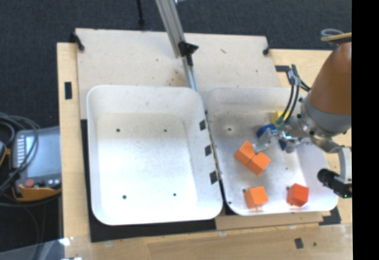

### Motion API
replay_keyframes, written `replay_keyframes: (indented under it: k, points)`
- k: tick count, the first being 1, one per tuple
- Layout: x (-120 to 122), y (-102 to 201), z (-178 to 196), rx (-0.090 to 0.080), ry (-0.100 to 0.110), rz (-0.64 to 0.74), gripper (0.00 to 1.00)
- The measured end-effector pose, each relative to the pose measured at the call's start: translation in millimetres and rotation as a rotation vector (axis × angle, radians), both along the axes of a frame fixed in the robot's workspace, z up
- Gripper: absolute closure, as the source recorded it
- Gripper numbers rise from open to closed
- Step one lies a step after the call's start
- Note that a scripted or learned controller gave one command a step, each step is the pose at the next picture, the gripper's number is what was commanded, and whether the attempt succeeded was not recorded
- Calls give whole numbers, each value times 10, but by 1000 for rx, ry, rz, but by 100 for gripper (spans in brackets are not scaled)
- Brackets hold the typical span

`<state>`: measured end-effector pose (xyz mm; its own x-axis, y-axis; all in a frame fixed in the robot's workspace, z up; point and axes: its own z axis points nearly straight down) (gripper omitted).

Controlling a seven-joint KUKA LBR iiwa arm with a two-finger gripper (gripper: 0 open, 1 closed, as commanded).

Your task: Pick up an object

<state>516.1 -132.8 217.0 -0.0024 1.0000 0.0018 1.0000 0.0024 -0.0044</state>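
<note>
Orange cube (256,196) sits low in right bin (237,105); tool (267,137) opening cannot be told.

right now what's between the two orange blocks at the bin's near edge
Bare white bin floor separates the left block from the right block in the camera view.

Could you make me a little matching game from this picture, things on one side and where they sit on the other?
Things:
1. left bin
2. pair of touching orange blocks
3. red-orange block
4. end effector

Places:
A. near the right bin's front right corner
B. just above the touching blocks
C. middle of the right bin
D. beside the right bin, on its left

Pairs: 1-D, 2-C, 3-A, 4-B
</note>
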Motion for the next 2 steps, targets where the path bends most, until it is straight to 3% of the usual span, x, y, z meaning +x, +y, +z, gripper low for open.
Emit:
replay_keyframes:
  k: [1, 2]
  points:
    - [10, -5, 25, -1, -6, -3, 0]
    - [12, 65, -436, -2, 0, -7, 0]
